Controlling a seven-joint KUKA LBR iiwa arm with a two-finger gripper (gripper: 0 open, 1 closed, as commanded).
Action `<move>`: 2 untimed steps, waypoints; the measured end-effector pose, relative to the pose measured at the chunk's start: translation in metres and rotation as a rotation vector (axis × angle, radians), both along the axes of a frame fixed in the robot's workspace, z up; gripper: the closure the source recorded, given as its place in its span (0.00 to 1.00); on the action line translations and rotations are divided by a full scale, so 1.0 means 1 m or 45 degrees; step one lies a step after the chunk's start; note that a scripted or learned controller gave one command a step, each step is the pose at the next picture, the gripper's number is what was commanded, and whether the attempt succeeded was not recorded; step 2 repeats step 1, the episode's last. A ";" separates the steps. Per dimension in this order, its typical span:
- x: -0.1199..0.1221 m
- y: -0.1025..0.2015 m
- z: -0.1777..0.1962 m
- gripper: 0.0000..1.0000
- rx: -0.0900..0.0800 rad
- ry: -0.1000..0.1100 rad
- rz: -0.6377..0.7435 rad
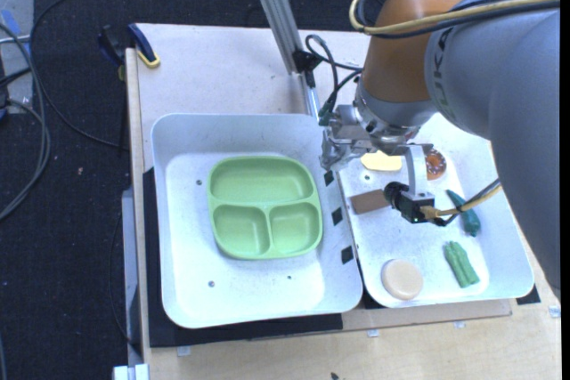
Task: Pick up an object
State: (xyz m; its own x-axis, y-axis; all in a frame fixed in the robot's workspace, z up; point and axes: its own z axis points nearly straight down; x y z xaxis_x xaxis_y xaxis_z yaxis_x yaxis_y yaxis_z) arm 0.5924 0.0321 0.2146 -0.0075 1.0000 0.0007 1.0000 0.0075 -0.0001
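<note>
The gripper (pixel 336 149) hung over the far left corner of the right bin (pixel 378 236) — whether open or closed could not be told — with a brown block (pixel 367 203) near it by the left edge, a cream disc (pixel 403 278) at the near edge and a green divided plate (pixel 265 206) in the left bin (pixel 183 262)

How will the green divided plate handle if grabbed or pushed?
The green divided plate looks like stiff moulded plastic, probably light. It lies flat in the left bin, so a push likely slides it. Its smooth rim may slip.
</note>
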 end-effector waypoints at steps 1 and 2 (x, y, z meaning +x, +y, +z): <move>0.004 0.052 0.018 1.00 0.002 -0.003 0.001; 0.004 0.052 0.018 1.00 0.002 -0.003 0.001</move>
